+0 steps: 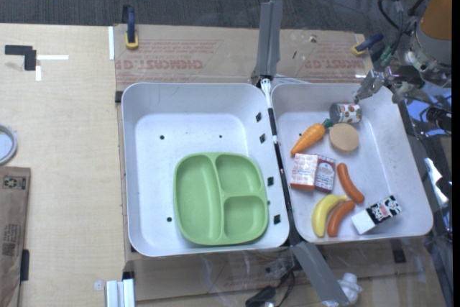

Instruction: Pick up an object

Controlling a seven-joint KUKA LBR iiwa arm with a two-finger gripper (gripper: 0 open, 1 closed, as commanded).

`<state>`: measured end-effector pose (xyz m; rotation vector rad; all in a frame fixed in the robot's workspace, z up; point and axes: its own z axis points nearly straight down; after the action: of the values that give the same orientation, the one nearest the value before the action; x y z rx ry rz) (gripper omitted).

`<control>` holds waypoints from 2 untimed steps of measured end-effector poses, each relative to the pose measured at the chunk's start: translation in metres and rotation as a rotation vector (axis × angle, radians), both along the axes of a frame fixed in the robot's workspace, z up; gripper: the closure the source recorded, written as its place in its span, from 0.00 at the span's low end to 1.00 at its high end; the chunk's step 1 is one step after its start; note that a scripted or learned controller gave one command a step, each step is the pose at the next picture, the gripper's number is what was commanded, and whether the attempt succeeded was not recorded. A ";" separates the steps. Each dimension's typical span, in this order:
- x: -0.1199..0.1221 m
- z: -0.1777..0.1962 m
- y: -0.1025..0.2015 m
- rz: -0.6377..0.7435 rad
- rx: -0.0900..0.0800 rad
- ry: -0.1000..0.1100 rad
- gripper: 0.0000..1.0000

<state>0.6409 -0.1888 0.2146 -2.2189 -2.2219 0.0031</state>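
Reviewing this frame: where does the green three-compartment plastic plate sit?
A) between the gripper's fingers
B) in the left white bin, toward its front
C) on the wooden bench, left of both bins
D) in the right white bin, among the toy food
B: the green three-compartment plastic plate lies flat on the floor of the left white bin, toward its front edge, while the toy food pieces lie in the right white bin.

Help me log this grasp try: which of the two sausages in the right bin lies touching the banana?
The lower sausage, at the bin's front edge, lies against the banana. The other sausage sits above it, beside the red packet, apart from the banana.
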 end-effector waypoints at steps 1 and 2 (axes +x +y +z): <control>-0.007 -0.122 0.013 0.157 -0.001 -0.003 0.00; -0.006 -0.112 0.012 0.156 -0.002 -0.005 1.00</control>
<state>0.6347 -0.1764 0.1021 -2.0423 -2.3922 -0.0004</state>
